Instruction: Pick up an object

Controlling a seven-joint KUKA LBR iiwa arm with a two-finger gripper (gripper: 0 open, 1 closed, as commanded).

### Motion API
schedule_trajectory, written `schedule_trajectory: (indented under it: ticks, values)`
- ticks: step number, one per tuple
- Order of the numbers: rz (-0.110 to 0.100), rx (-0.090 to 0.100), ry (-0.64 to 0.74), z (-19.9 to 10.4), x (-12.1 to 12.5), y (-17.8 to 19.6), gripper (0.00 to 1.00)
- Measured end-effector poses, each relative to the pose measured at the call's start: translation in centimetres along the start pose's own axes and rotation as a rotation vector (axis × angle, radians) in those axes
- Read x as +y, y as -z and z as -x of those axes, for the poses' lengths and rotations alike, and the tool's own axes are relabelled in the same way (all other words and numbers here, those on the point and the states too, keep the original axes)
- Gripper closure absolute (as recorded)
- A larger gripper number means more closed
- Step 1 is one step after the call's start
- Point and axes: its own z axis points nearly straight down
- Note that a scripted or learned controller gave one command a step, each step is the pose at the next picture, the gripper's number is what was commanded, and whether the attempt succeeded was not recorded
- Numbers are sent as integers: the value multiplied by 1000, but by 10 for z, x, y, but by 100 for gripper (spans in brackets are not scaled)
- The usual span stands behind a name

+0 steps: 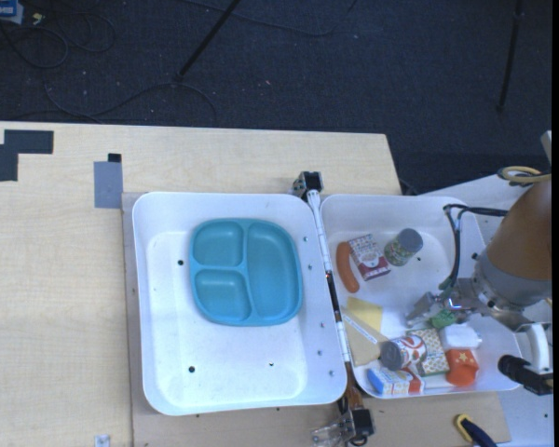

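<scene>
Tool low in right bin, over clutter; grip state unclear.
Camera view: tool (444,304) sits beside a small green item (443,319), right of the yellow wedge (366,318); cannot tell if it holds anything. Green item looks light, rigid, small; best pinched across its narrow sides. Blue tray (245,271) in left bin (158,343).

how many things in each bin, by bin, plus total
left bin: 1, a blue divided plate
right bin: about 9 small items, among them a grey can, a hot dog, a yellow wedge; the pile is cluttered
total: about 10
</scene>
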Motion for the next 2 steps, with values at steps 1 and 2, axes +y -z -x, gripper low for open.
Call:
schedule_trajectory:
  ticks: [1, 2]
  values:
    - [-4, 4, -6, 1, 0, 8, 100]
    - [-3, -1, 1, -74, 25, 80, 100]
